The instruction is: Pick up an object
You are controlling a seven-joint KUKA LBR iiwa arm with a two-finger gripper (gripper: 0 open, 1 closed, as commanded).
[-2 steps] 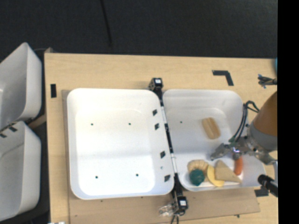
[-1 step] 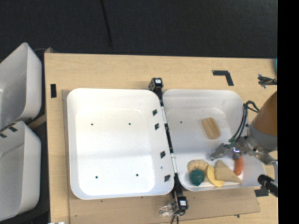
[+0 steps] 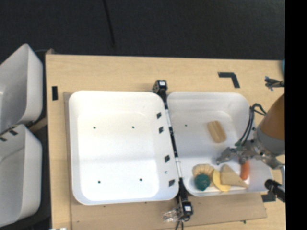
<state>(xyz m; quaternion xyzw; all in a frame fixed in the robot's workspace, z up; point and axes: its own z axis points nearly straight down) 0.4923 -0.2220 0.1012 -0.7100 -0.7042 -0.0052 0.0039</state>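
The right bin (image 3: 192,109) holds several small objects. A tan bread-like block (image 3: 216,131) lies near its middle. Along the front edge sit a pale pastry (image 3: 203,168), a teal ball (image 3: 202,181), a yellow banana (image 3: 219,182), a tan wedge (image 3: 231,177) and an orange carrot (image 3: 245,170). My gripper (image 3: 236,155) reaches in from the right and hangs low just above the wedge and the carrot, with the carrot's top end tucked under it. I see nothing held in it.
The left bin (image 3: 115,145) lies beside the right one, with black clips (image 3: 167,133) along the shared divider. The arm's orange band (image 3: 274,121) overhangs the right bin's right wall. White padded shapes (image 3: 17,85) stand at the far left.
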